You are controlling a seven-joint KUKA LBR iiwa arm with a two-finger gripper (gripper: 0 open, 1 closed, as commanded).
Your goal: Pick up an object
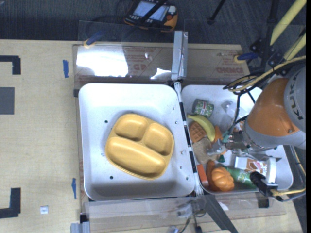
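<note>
Closest to me, at the front edge of the right bin, an orange pumpkin-shaped toy lies against the near wall, with a green bottle on its side just beside it and a white packet a little further right. Just above those, the gripper is down inside the same bin, low among the clutter; from here I cannot tell whether it is open or closed, and I see nothing clearly held in it. The things it could pick up are all crowded into this right bin: beyond the gripper a banana curves over a brown waffle-like piece close to the divider between the bins, and further back a small green can rests near the far left corner. The arm, grey with its orange band, comes in from the right and hangs over the right half of that bin, trailing cables. To the left, the left bin holds one thing, a yellow tray with three compartments, lying at a slant in the middle. Behind both bins stands a clear plastic wall catching glare, and a strip of blue tape marks the pale bench to its left. Furthest off, on the dark floor, lies a handheld controller with a lit screen.
</note>
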